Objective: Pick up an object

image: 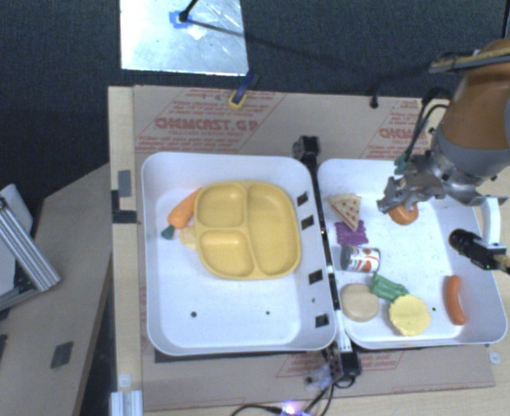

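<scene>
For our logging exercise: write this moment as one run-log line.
arm: over right bin | gripper: at orange round toy | grasp: unconfirmed | left bin: yellow tray, carrot

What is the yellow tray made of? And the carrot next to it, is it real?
The tray looks like molded plastic: one even yellow, smooth, with rounded compartments. The carrot beside it is probably toy plastic too, a flat, uniform orange with a green tip, though the camera is too far away to be sure.

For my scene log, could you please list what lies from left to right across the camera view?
Carrot → yellow plate → pizza slice → round orange piece under the gripper → sausage.
</scene>
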